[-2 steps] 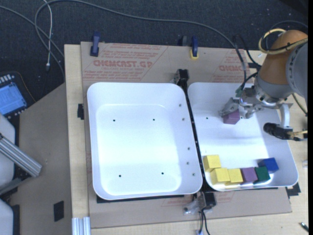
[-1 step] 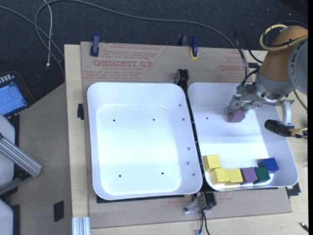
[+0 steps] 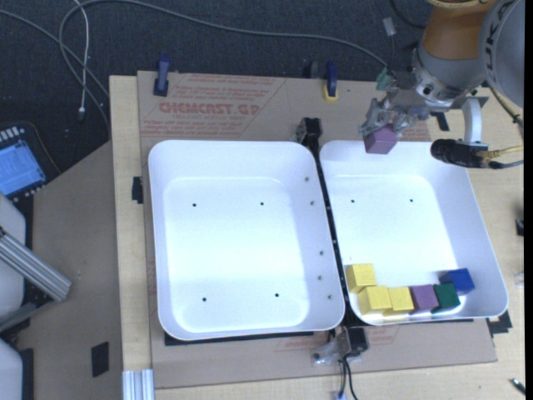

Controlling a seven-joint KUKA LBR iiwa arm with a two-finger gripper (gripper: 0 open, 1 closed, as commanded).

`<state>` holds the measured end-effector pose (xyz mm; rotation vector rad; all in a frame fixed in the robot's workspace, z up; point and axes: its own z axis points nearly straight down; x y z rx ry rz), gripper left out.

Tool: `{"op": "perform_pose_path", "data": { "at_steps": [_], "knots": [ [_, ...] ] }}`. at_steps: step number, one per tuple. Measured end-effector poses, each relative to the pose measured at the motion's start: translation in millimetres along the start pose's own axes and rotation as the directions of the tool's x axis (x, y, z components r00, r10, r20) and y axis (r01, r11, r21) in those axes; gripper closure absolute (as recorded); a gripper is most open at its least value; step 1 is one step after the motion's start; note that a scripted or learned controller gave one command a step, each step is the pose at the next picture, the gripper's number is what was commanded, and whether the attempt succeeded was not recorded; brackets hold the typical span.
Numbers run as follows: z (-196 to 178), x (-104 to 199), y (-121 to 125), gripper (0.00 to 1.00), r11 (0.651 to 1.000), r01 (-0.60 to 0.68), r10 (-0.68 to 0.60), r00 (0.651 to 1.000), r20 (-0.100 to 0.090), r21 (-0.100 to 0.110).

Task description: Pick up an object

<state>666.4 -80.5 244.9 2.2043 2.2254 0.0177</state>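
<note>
My gripper (image 3: 385, 130) hangs over the far rim of the right bin (image 3: 466, 215), shut on a purple block (image 3: 381, 141) that sits between its fingers, lifted above the bin. Along the near edge of the right bin lies a row of blocks: yellow blocks (image 3: 375, 290), a purple block (image 3: 425, 297), a green block (image 3: 447, 296) and a blue block (image 3: 459, 281).
The left bin (image 3: 166, 223) lies beside the right one, their rims touching in the middle. Blue clamps (image 3: 162, 75) hold the cardboard sheet at the bench's far edge. Cables trail over the dark floor at the back left.
</note>
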Motion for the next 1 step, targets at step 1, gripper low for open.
{"op": "perform_pose_path", "data": {
  "at_steps": [1],
  "knots": [
    [59.7,86.4,-6.2,1.00,1.000,-0.003,0.003,1.000,0.000,0.018]
  ]
}}
